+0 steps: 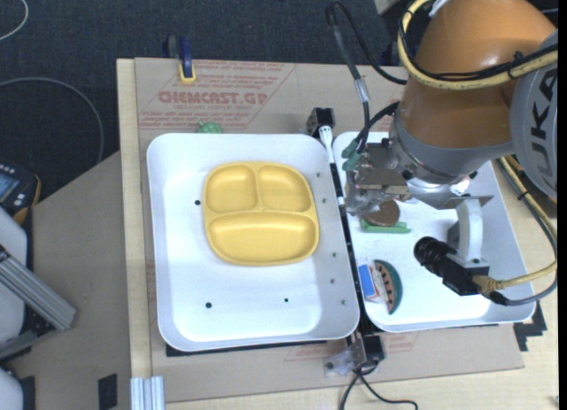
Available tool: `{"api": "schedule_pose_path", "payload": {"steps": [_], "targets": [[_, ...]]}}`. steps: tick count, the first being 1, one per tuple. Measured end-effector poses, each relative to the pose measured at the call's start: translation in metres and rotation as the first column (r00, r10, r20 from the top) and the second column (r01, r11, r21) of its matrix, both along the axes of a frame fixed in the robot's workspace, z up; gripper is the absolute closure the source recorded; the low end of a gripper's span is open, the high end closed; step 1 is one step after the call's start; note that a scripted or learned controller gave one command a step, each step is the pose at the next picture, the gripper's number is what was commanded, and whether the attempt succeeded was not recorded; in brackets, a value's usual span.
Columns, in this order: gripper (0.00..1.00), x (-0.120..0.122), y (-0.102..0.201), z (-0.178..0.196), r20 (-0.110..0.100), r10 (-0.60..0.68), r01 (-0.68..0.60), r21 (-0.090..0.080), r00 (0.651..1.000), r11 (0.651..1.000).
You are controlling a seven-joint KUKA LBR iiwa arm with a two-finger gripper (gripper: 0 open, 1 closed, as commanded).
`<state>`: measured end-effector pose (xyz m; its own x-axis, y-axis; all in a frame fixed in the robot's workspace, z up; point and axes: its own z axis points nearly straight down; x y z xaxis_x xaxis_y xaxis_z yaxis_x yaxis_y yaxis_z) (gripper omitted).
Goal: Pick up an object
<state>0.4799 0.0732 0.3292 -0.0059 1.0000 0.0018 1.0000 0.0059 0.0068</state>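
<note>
**Arm low over the right bin**

Brown board covers the worktop [133, 222], and two white bins sit side by side on it. The left bin [177, 293] holds a yellow plate [260, 213] with three sections. The right bin [509, 240] holds a watermelon slice toy [386, 284] near its front left corner, a thin green stick [385, 228] and a round brown thing [384, 213] just above the stick. The grey and orange arm [469, 72] hangs over the right bin. Its fingers [372, 200] are down by the brown thing. I cannot tell if they are spread apart or closed, or if they grip anything.
</note>
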Motion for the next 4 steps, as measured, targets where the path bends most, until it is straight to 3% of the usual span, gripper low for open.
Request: {"api": "schedule_pose_path", "payload": {"steps": [1,2,3,4], "targets": [[1.0,0.001,-0.022,0.138,0.012,-0.005,0.005,0.001,1.0,1.0],[1.0,-0.002,0.007,0.001,-0.02,-0.005,0.005,-0.004,1.0,1.0],[1.0,0.0,0.036,0.037,-0.003,-0.002,0.002,-0.001,1.0,1.0],[1.0,0.0,0.039,0.144,0.007,-0.003,0.003,0.002,1.0,1.0]]}}
